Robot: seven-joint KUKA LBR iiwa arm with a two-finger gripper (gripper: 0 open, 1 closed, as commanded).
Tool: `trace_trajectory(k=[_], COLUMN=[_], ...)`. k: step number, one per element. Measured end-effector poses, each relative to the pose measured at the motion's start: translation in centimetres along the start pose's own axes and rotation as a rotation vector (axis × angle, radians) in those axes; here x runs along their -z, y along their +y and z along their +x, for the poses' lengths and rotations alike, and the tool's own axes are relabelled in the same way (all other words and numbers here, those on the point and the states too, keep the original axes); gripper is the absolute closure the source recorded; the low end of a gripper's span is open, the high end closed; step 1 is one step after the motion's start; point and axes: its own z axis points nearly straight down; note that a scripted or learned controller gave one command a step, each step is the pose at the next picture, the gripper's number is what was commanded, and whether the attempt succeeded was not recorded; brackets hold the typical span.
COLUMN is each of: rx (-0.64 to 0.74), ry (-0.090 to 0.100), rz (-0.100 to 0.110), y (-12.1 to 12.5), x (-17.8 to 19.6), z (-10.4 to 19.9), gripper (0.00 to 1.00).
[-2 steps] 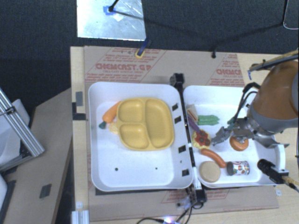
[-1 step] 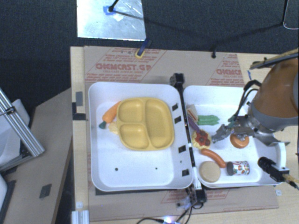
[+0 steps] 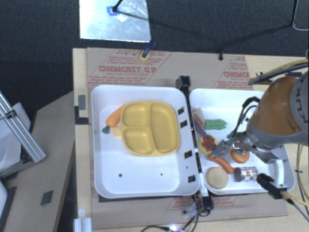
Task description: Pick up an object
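Your gripper [image 3: 223,148] sits low in the right bin [image 3: 285,181], at the lower right of the frame, its dark fingers spread and nothing between them. Just beside it lie an orange ring-shaped piece [image 3: 240,155], a red sausage [image 3: 223,165] and a clutter of small toys [image 3: 207,141]; I can't quite tell which one touches the tips. Pick one piece, centre the fingers over it, and close only once they straddle it.

Printed board under bins
Reads "CHEMCAST GP" in red on the brown protective sheet [image 3: 126,67], repeated at right, partly legible.
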Motion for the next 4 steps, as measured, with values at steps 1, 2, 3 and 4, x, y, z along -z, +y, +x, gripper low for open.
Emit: trace_trajectory(k=[1, 2, 3, 4], rx=[-0.001, -0.001, 0.002, 0.004], ry=[-0.002, -0.003, -0.003, -0.003], rz=[-0.007, -0.010, -0.009, -0.013], y=[0.1, 0.3, 0.4, 0.6], x=[-3.8, -2.8, 1.6, 7.9], z=[0.0, 0.0, -0.6, -0.1], gripper=[0.00, 1.00, 1.00, 1.00])
